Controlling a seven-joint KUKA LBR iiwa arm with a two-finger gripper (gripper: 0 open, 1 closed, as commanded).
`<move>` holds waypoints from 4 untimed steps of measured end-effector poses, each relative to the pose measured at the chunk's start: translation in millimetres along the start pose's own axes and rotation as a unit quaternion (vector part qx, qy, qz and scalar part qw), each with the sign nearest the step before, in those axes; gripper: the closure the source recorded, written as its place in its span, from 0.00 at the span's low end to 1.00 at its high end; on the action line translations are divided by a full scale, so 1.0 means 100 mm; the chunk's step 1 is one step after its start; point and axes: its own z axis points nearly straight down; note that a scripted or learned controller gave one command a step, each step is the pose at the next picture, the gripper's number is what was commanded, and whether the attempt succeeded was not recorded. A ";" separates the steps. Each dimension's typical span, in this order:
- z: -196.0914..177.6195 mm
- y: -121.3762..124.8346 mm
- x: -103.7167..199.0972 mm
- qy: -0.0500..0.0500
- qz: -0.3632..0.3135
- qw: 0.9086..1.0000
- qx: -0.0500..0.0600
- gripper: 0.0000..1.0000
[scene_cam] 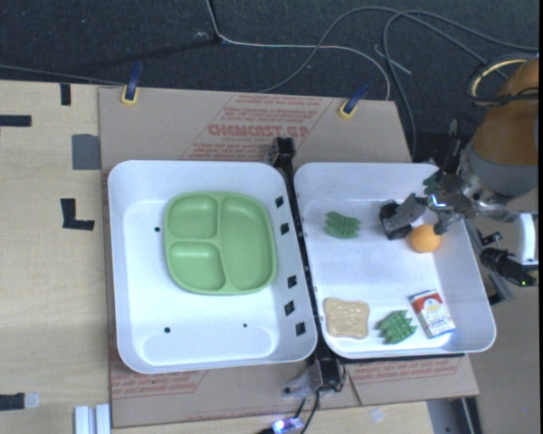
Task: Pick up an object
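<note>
- My claw (414,213) sits in the right bin (362,260), near its far right corner, low over the floor.
- Can't tell how the claw stands: the wrist blocks the tips.
- Orange ball (424,239) lies just beside the claw, on the right edge side; contact unclear.
- Green leafy piece (342,225) is toward the far left of that bin.
- Toast slice (346,317), second green piece (396,327) and small red-white carton (432,314) line the near edge.
- Left bin (131,269) carries a green divided plate (221,242), centred.
</note>
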 end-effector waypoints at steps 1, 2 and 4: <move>0.57 -0.07 0.09 0.000 0.000 1.000 0.000 0.00; 1.14 -0.01 0.02 0.000 0.000 1.000 -0.001 0.00; 0.60 0.01 0.07 0.000 -0.001 1.000 -0.003 1.00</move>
